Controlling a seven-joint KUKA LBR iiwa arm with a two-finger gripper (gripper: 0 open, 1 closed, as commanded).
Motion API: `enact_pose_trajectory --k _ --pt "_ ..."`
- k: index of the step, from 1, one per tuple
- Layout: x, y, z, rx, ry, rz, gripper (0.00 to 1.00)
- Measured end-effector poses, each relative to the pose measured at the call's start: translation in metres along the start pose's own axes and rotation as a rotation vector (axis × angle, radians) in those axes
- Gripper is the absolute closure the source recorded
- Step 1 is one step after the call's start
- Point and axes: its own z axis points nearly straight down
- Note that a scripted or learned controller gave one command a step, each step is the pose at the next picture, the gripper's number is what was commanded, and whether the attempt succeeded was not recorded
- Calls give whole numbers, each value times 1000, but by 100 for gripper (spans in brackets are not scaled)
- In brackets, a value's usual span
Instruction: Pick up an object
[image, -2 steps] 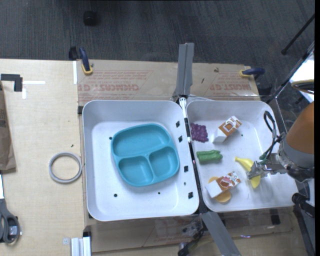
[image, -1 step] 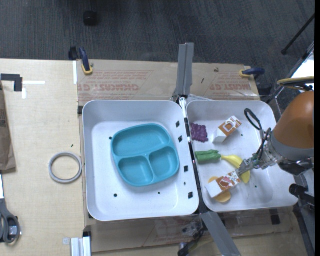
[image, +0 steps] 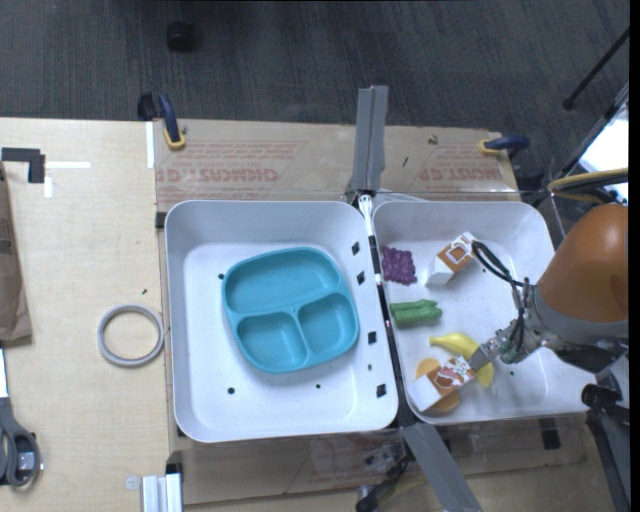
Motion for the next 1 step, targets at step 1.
enact_pose_trajectory --k 1 --pt "-27 -14 0 -1 -2 -3 100"
